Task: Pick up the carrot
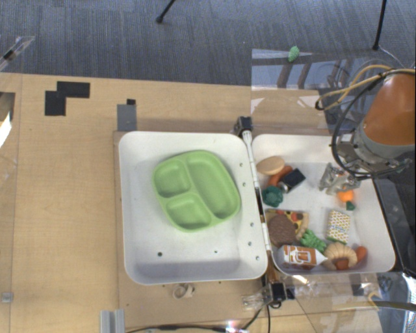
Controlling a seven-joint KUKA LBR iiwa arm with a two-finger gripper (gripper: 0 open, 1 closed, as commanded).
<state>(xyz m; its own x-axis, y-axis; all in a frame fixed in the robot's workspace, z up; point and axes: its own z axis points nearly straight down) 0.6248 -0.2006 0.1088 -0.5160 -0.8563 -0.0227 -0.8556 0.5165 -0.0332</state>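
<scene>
- Jaws [339,184] hang over the right bin [380,214], just above the carrot [347,194]; open or closed, I cannot tell.
- Green plate [195,189] sits in the left bin [140,214].

This looks like a robotics lab. A plywood surface [58,214] carries two shallow white bins [130,214], black marker patches [65,96] sit at the upper left, loose cables [351,84] hang at the upper right, and grey office carpet [130,32] with stand legs [168,10] runs along the top.
</scene>
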